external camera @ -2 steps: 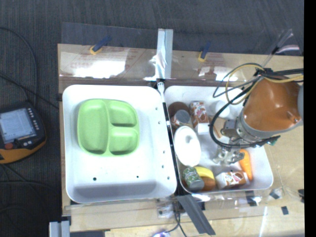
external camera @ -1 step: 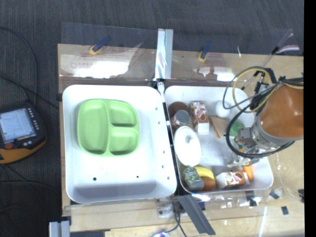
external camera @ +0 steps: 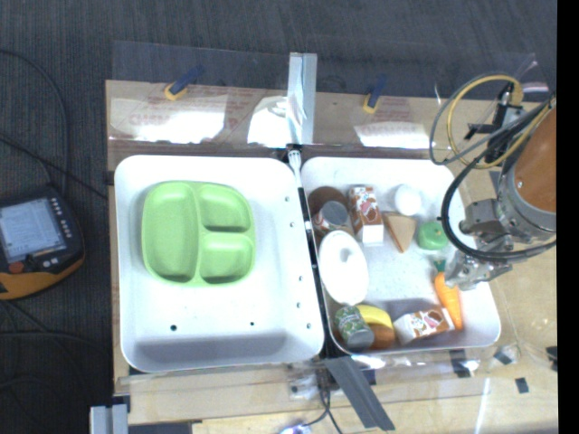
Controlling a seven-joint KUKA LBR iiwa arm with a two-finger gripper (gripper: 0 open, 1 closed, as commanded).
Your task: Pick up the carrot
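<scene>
Lower right of frame: carrot (external camera: pixel 450 302) lies vs. the right bin (external camera: pixel 403 342) wall, gripper (external camera: pixel 467 273) just above its top end. Can't tell its state from here. I'd judge carrot light, stiff, smooth; grip mid-body, across the width.

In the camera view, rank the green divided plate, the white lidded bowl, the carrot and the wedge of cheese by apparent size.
1. green divided plate
2. white lidded bowl
3. carrot and wedge of cheese: too alike to rank; the gripper covers the carrot's top.
</scene>
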